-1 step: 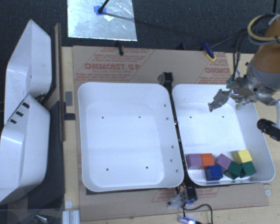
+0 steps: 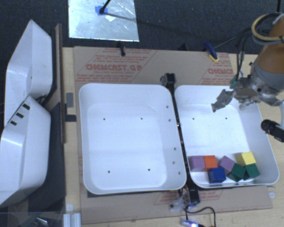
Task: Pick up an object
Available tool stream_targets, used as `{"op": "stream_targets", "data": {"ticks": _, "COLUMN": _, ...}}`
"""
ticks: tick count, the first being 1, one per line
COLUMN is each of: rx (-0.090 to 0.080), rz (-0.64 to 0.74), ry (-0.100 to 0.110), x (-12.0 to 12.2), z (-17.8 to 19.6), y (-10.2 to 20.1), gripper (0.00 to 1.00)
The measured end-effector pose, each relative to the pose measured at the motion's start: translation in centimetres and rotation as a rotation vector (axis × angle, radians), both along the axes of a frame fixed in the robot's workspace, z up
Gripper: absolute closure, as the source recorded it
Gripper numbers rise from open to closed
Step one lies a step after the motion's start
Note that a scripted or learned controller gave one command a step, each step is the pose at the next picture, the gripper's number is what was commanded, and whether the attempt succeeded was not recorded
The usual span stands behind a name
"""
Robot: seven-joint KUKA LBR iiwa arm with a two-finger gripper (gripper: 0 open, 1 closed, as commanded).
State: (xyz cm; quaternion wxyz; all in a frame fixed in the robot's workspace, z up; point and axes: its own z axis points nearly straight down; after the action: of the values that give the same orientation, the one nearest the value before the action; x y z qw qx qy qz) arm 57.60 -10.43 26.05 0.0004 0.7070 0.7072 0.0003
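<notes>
Several small blocks lie clustered along the front wall of the right bin (image 2: 270,171): a purple block (image 2: 197,162), an orange block (image 2: 210,161), a lavender block (image 2: 226,163), a blue block (image 2: 217,174), two green blocks (image 2: 236,173) and a yellow block (image 2: 247,158). My gripper (image 2: 234,102) hangs over the back half of that bin, well behind the blocks and above the floor. It is open, with one grey finger (image 2: 221,100) pointing left, and nothing sits between the fingers.
The left bin (image 2: 85,126) sits beside the right one, with a black divider (image 2: 179,136) between them. Spare white bins (image 2: 23,126) lean at the far left. A metal sheet (image 2: 102,13) lies behind the bench.
</notes>
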Motion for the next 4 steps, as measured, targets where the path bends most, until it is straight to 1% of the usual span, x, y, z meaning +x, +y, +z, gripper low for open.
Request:
{"op": "stream_targets", "data": {"ticks": 1, "rx": 0.0, "rz": 0.0, "ry": 0.004, "x": -1.0, "z": -4.8, "y": 0.1, "gripper": 0.0}}
{"op": "stream_targets", "data": {"ticks": 2, "rx": 0.0, "rz": 0.0, "ry": 0.004, "x": -0.2, "z": -9.3, "y": 0.3, "gripper": 0.0}}
{"op": "stream_targets", "data": {"ticks": 3, "rx": 0.001, "rz": -0.001, "ry": 0.005, "x": -0.8, "z": -15.1, "y": -0.5, "gripper": 0.0}}
{"op": "stream_targets", "data": {"ticks": 4, "rx": 0.0, "rz": 0.0, "ry": -0.001, "x": -0.6, "z": -13.7, "y": -0.5, "gripper": 1.0}}
